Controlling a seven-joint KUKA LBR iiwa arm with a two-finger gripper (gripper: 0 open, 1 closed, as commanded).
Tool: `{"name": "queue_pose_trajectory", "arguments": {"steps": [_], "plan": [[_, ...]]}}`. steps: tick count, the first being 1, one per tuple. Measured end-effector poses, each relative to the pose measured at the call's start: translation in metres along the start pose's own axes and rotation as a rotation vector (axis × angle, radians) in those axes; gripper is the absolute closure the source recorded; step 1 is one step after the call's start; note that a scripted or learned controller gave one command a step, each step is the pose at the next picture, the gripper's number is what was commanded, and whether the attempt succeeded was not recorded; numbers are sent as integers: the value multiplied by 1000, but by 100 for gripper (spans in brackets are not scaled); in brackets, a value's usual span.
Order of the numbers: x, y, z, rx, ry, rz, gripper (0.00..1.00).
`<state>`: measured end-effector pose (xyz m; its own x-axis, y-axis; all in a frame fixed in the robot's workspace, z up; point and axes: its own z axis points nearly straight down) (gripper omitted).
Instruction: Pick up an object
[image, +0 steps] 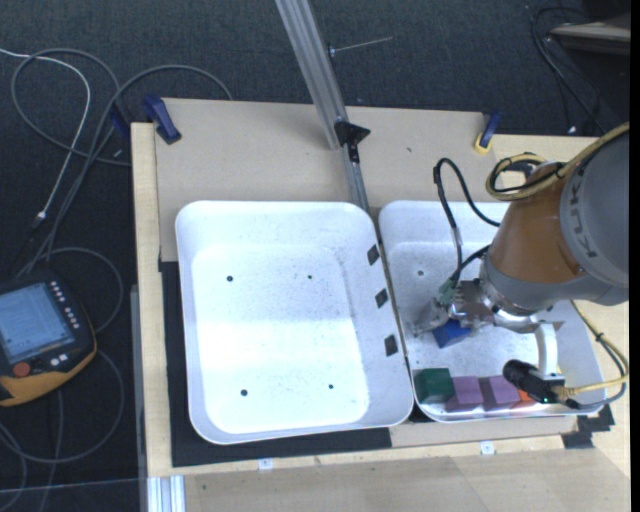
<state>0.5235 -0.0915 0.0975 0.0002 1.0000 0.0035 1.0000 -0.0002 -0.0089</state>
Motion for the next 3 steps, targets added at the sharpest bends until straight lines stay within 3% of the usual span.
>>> {"name": "queue_pose_trajectory", "arguments": {"steps": [1,2,3], "plan": [[0,3,-12,-11,-2,0,100],[61,51,-107,-19,-2,-8,100],[142,57,-101,-10,1,-9,100]]}}
